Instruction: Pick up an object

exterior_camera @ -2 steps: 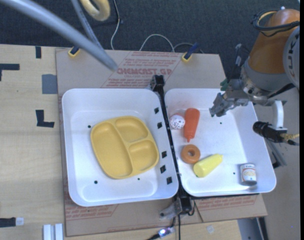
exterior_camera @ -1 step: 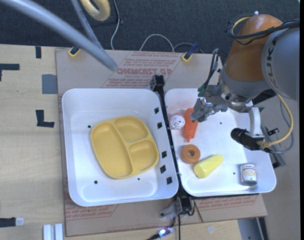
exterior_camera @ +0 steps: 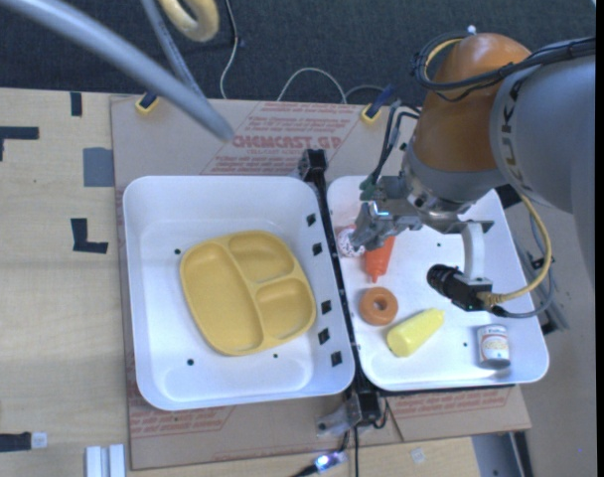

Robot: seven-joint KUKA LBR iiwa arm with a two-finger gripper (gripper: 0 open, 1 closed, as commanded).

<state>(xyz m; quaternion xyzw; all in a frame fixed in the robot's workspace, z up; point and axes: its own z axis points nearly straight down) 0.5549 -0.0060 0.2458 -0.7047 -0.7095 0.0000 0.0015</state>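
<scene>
Positioned low over the right bin point(exterior_camera: 526, 371), the claw point(exterior_camera: 367, 235) is being seen at the bin's ten o'clock corner, just beside the divider between the two bins. Whether anything is being gripped cannot be told, since the tip is being blurred and partly masked by the wrist hardware above it. An orange carrot-shaped piece point(exterior_camera: 378, 257) is lying directly at the claw's five o'clock, touching or almost touching it; true contact cannot be judged. At six o'clock from that piece, an orange ring like a doughnut point(exterior_camera: 379, 306) is resting on the bin floor. A yellow corn-shaped object point(exterior_camera: 414, 332) is lying tilted at the ring's four o'clock, near it but apart. A small white can point(exterior_camera: 494, 347) is standing at the bin's four o'clock corner. The arm point(exterior_camera: 481, 107), grey with an orange band, is being extended in from two o'clock. In the left bin point(exterior_camera: 148, 296), a yellow divided plate point(exterior_camera: 247, 291) is lying flat near the centre, turned at a slight angle.
</scene>
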